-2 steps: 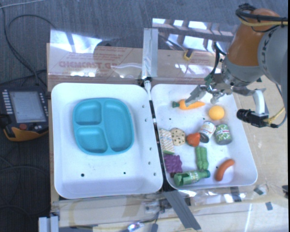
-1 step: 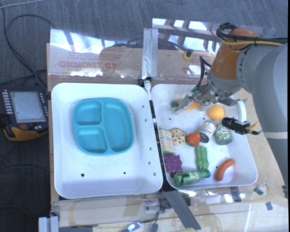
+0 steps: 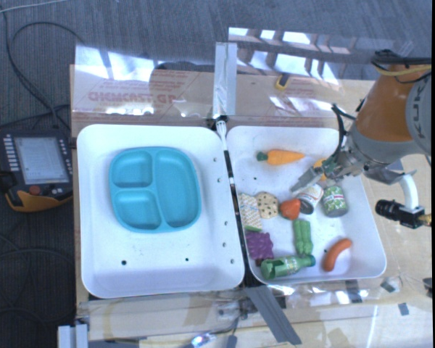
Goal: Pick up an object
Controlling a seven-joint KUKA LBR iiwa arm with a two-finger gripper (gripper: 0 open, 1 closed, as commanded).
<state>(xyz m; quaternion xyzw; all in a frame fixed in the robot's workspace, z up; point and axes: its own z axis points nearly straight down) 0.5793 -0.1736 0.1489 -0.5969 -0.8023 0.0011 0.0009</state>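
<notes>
Both white bins (image 3: 159, 281) look like smooth moulded plastic, faintly glossy. The blue divided plate (image 3: 156, 188) is matt plastic. Toy food in the right-hand bin reads as plastic: carrot (image 3: 281, 157) satin, green bottle (image 3: 286, 266) shiny, sausage (image 3: 336, 253) glossy. Clear sheets along the worktop's far edge (image 3: 290, 49) glare hard. My arm's orange band (image 3: 391, 111) is smooth with a soft sheen. The floor (image 3: 94, 13) looks like rough grey carpet.

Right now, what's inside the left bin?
The left bin holds one blue divided plate, lying flat with three compartments and nothing in them. Whatever bin floor lies under the plate is covered.
</notes>
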